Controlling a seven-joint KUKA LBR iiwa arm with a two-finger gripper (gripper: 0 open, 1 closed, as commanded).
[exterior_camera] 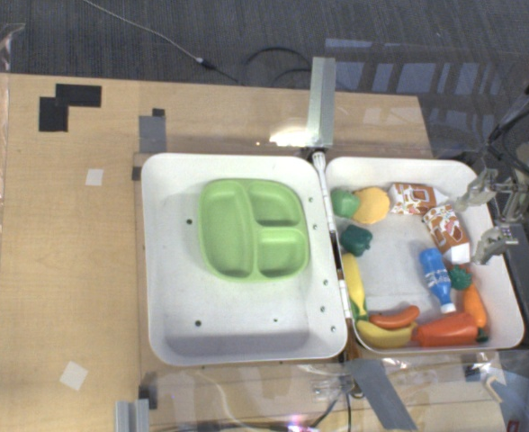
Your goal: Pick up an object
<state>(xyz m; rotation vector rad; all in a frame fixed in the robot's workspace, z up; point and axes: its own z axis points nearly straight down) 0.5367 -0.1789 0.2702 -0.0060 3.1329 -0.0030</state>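
Dark carpet runs behind a pale wooden bench (58,268), and on it two shallow white bins sit side by side. Left bin (170,313) holds a green divided tray (253,229), sitting flat near its middle. Right bin (386,264) is crowded with toy food along its edges: a green pepper-like piece (344,202) touching a yellow round one (371,205) at the top, another dark green piece (355,238) below them, a yellow corn-like stick (353,283) along the divider, a banana (386,334) and a red sausage-like piece (396,316) at the bottom, an orange-red pepper (446,329), a carrot (474,304), a blue bottle (435,279) with a white cap, and two printed snack packets (431,212) near the top right.

My gripper (491,214) hangs at the right rim of that bin, just beside the packets, with the metal fingers (477,187) spread apart and nothing between them.

I judge the blue bottle to be my best target. It lies tilted in the right half, with bare floor on its left, though its capped end is close to the carrot and a small dark green piece. It looks like light, rigid plastic, smooth and rounded, so it may roll or squirt out of a pinch. I would close across the middle of the body, fingers square to its long axis, and low enough to catch the widest part.
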